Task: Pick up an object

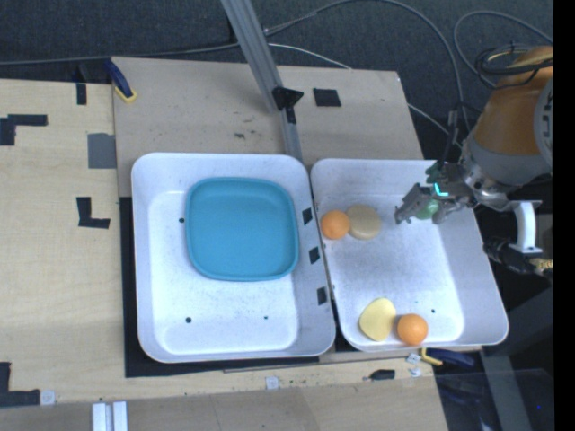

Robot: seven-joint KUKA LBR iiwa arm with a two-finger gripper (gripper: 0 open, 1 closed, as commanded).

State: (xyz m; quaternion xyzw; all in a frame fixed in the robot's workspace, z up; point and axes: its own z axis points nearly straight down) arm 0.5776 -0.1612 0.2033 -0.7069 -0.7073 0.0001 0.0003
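Note:
The right bin (449, 268) holds an orange ball (334, 225) touching a beige round object (365, 222) near its left wall. A yellow object (377, 319) and a second orange ball (412, 329) lie together at its front. My gripper (411, 211) hangs over the bin's upper right part, to the right of the beige object and apart from it. I see nothing between its fingers.
The left bin (162, 312) holds a blue square plate (242, 228). A grey metal pole (260, 57) slants up from between the bins. Cables run across the dark floor behind the bench.

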